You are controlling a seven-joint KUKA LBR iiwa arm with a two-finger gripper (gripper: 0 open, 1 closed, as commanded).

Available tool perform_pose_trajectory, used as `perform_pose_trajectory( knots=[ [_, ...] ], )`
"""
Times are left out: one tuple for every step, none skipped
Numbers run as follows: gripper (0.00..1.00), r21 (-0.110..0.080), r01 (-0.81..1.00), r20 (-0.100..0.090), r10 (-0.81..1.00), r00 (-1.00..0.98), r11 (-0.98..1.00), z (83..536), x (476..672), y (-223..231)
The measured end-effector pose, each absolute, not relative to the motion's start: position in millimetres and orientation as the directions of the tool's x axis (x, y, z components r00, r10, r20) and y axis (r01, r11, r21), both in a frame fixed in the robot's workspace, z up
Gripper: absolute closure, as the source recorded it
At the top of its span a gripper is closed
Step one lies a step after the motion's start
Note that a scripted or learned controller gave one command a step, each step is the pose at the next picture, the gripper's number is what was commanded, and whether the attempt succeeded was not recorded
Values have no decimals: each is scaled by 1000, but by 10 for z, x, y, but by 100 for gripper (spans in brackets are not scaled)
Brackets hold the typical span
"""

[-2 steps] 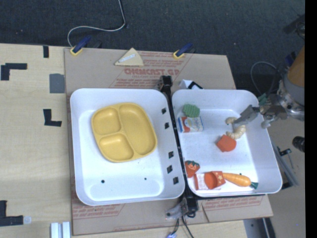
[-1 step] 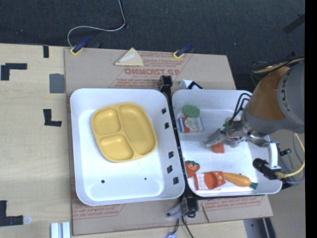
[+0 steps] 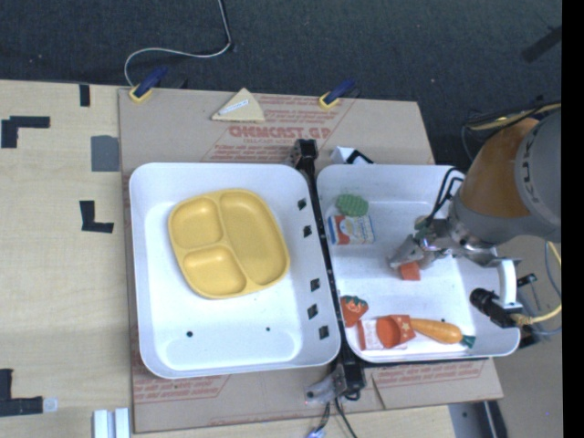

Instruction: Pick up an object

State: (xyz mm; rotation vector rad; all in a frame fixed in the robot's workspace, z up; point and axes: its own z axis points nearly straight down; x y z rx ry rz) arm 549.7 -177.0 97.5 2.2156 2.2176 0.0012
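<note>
My gripper (image 3: 411, 258) is down in the middle of the right bin (image 3: 394, 179), the arm reaching in from the right. A small red object (image 3: 411, 271) lies right at its tip, partly covered by it. Whether that object is gripped cannot be made out. Left of the gripper lie a green-topped item (image 3: 352, 205) and a white, blue and red packet (image 3: 352, 230). Along the bin's front lie an orange carrot (image 3: 435, 330), a red and white packet (image 3: 387, 332) and a small red and orange toy (image 3: 353, 307).
The left bin (image 3: 155, 272) bears a yellow divided plate (image 3: 228, 242). A black divider with clips (image 3: 315, 245) runs between the bins. The arm's grey and orange body (image 3: 506, 185) hangs over the right bin's right wall. Both bins rest on a cardboard sheet (image 3: 274, 126).
</note>
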Motion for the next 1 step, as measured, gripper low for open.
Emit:
perform_pose_trajectory(
  knots=[
    [100,0,1000,1,1000,-3,3,1844,5623,-894]
  ],
)
